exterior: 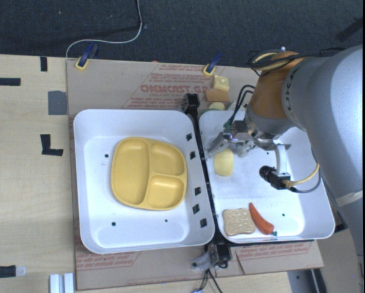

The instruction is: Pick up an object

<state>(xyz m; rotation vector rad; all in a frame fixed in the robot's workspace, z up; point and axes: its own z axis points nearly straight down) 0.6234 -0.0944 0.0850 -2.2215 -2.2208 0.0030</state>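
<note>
In the right bin [304, 224] a pale yellow lemon-like object [224, 163] lies near the left wall. My gripper [227, 146] hovers just above and behind it, open, with nothing between its fingers. The grey arm with its orange band [271, 96] comes in from the upper right. Near the front of the bin, a slice of toast [238, 221] and an orange-red carrot-like piece [261, 218] lie side by side.
The left bin [91, 224] holds a yellow divided plate [149, 173]. A tan block [218, 90] and a small pale green object [216, 107] sit at the right bin's back edge. A black cable plug [274, 177] hangs off the wrist.
</note>
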